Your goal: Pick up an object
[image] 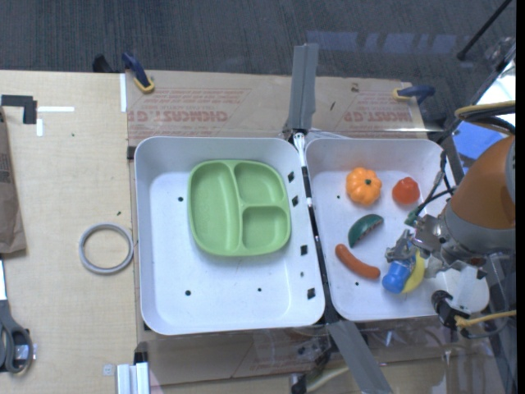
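The gripper [408,251] is hovering at the right bin's [328,220] four o'clock corner, directly over a blue and yellow object [400,277]; whether it is grasping anything I cannot tell. A sausage [358,263] is lying at nine o'clock of that object, a pumpkin [363,185] and tomato [405,190] are sitting toward twelve. A green plate [239,208] is occupying the left bin [164,245].

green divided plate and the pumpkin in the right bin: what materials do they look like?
Green divided plate: likely molded plastic, matte; uniform pale green, rounded rims, soft highlights. Pumpkin: probably plastic or rubber toy food, smooth and slightly glossy; saturated orange, small highlight, dark stem. Neither can be confirmed from looks alone.
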